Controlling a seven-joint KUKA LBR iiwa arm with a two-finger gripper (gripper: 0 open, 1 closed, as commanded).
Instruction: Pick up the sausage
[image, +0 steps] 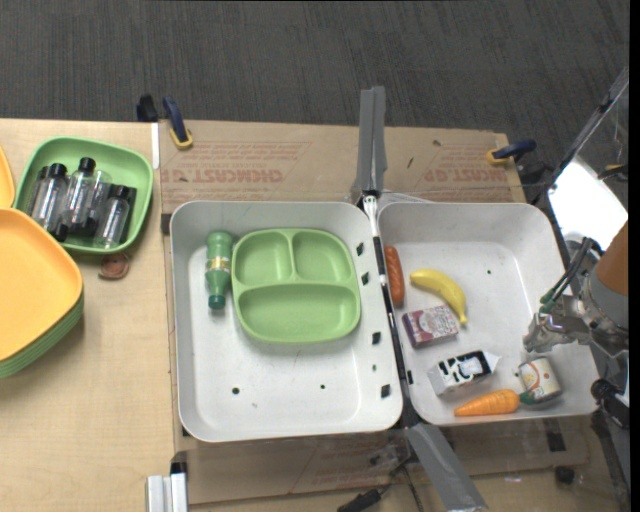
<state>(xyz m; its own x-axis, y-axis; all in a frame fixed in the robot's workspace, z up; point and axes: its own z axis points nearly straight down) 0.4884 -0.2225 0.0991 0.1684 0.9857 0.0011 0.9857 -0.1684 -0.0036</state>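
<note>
Two white bins sit side by side on a bench; the right bin (500, 225) holds six things, the left bin (280, 400) two. One sausage (395, 275), reddish-orange, lies lengthwise against the right bin's left wall, just beside one banana (442, 290); below them lie one small purple carton (431, 325), one black-and-white carton (465, 369), one carrot (488, 403) and one small round white item (540, 380) near the bin's lower right corner. The gripper (545, 335) hangs over the right side of that bin, well apart from the sausage, above the round item; whether it is clenched or released cannot be told at this size, and nothing is seen in its grasp. In the left bin, one green divided plate (296, 285) with three compartments lies beside one green bottle (218, 268). Off to the left, one green tray (135, 180) carries several dark-capped bottles (80, 200); a stack of orange plates (35, 290) rests below it.
</note>
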